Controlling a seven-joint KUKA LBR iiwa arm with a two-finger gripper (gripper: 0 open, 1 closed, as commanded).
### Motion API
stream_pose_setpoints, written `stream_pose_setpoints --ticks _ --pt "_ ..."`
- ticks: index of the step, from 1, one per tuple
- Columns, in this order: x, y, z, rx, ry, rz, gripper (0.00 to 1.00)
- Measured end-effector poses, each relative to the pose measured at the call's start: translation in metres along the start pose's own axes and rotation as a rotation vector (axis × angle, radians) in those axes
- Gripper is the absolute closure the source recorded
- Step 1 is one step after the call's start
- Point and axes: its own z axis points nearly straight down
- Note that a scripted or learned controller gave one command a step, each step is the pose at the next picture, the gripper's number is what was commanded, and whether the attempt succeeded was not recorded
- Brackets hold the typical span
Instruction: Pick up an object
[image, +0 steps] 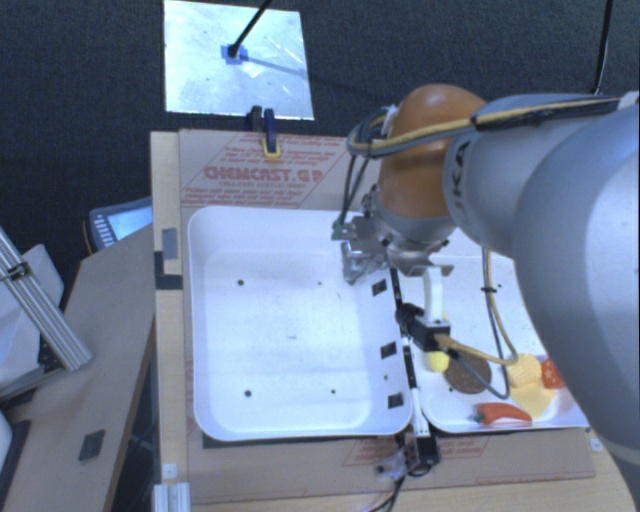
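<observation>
Dark carpet-like floor (80, 100) fills the upper frame, with a shiny square sheet (238, 60) lying at top centre. A tan table (110, 330) edge shows lower left, beside what may be an aluminium rail (40, 310).

The big grey arm (560, 230) covers much of the right bin (455, 415), runs off the picture's right side, and partly hides the yellow thing (528, 385) lying there.
</observation>
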Motion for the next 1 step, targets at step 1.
stream_pose_setpoints --ticks 1 --pt "-0.0060 0.0022 -0.0004 -0.003 -0.003 0.009 0.00"
